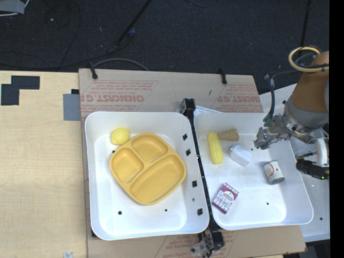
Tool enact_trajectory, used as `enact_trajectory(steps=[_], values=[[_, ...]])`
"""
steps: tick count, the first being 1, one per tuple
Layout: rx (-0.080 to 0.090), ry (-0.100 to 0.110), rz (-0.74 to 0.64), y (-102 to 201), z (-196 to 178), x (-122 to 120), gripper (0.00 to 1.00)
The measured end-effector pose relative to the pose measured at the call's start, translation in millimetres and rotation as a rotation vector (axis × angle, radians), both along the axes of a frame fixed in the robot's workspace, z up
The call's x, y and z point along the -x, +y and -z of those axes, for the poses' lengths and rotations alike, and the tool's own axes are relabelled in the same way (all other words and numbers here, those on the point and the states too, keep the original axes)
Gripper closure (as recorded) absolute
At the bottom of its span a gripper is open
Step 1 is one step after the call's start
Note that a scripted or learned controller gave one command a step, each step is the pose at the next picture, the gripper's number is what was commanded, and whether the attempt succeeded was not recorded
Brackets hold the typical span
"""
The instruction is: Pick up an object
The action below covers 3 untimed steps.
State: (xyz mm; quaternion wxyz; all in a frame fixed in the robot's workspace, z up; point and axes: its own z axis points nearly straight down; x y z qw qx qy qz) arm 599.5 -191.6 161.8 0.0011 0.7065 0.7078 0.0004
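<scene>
Clear cup [240, 155] just left of gripper [263, 139], apart.

**Surface & what sits on it**

Light wood surface [37, 160] runs across lower left, w/ dark squares near its upper-left edge. On it lies a cardboard sheet [161, 93], printed red lettering upside down, edges showing above & below the bins. Two shallow white bins sit side by side on the cardboard, touching along a black centre clip strip [193, 160]: left bin [102, 208] & right bin [269, 214]. Right bin's far corner overhangs the cardboard onto a pale surface edge at lower right.
</scene>
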Motion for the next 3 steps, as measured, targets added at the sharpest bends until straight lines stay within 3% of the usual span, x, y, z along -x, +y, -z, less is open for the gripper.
enact_trajectory(steps=[2,3], values=[[0.000,0.000,-0.001,5,-101,1,1.00],[-0.004,0.007,-0.002,55,-85,9,1.00]])
